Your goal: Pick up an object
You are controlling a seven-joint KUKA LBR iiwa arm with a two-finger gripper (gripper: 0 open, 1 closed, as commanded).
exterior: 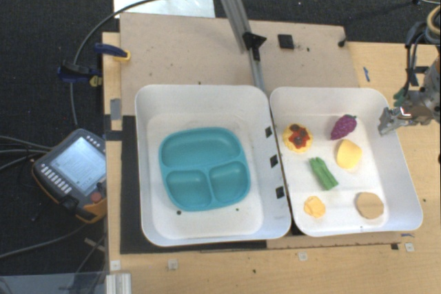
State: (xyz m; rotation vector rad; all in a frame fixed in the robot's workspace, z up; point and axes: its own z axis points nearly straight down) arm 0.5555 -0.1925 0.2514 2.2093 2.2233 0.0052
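Blurring hand (390, 120) at bin's (393, 107) edge.

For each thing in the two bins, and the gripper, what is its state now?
teal tray: flat in the left bin, compartments bare
purple grapes: loose in the right bin
yellow lemon: loose
green vegetable: lying flat
pizza toy: lying flat
orange piece: loose
tan cookie: lying flat
gripper: at the bin's right rim, holding nothing

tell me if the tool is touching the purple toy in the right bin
Apart. The camera view shows the tool at the right bin's upper right rim, with bare white floor between it and the purple toy.
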